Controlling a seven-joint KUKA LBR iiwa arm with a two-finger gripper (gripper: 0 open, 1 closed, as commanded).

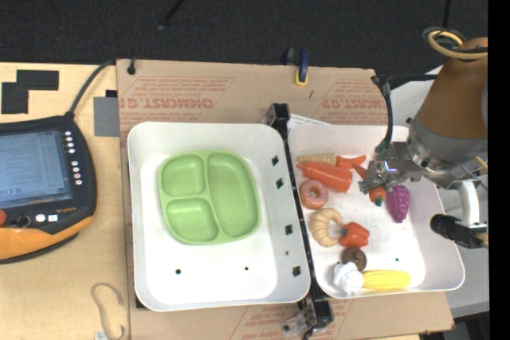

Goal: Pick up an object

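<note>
My gripper (379, 177) is low over the right bin (442, 271), near its upper right part. A small red item (377, 193) lies just under it and a purple bunch of grapes (398, 201) sits right beside it. An orange carrot (325, 173) lies to its left. A pink donut (313, 193), a tan croissant (325, 225), a red pepper (355, 235), a brown donut (354, 257), a white piece (346, 277) and a yellow corn cob (386, 279) fill the bin's lower half.
The left bin (147, 267) holds a green divided plate (209, 197). A black divider (292, 211) runs between the bins. A tablet pendant (40, 179) lies on the bench at far left. The arm's grey and orange body (454, 103) hangs over the right bin's far edge.
</note>
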